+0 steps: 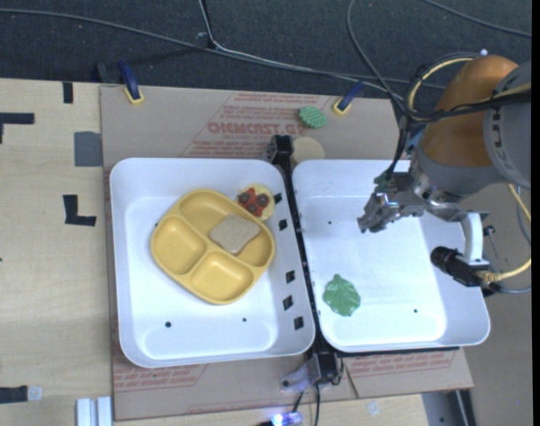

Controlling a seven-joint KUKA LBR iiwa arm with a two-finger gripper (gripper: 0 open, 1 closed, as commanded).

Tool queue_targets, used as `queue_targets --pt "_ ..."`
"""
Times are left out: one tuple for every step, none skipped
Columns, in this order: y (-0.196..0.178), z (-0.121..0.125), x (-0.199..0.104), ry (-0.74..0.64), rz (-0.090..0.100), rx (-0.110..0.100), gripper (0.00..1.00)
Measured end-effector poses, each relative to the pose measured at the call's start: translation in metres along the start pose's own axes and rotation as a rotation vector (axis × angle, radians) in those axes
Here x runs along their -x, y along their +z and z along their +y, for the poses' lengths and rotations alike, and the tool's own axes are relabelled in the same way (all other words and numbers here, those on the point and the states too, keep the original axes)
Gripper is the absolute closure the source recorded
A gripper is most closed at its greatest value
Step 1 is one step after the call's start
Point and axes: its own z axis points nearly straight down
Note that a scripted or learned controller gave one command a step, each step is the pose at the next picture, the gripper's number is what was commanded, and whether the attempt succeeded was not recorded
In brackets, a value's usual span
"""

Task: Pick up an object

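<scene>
A green leafy piece (342, 295) lies near the front left of the right bin (429, 327). My gripper (376, 217) hangs over the upper middle of that bin, well above and to the right of the green piece, with nothing seen between its fingers. In the left bin (136, 264) a yellow divided plate (211, 247) carries a tan slice of bread (234, 232). A dark red berry-like item (254, 201) rests at the plate's far right rim.
A small green object (311, 116) sits on the cardboard behind the bins. A black divider (292, 238) runs between the two bins. Cables cross the dark floor at the back, and blue clamps (130, 85) hold the cardboard.
</scene>
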Motion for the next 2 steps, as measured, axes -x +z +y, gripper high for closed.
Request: queue_targets --pt "-0.023 0.001 0.0 0.001 0.0 -0.002 1.0" --pt "-0.014 0.004 -0.057 -0.005 0.002 -0.005 1.0"
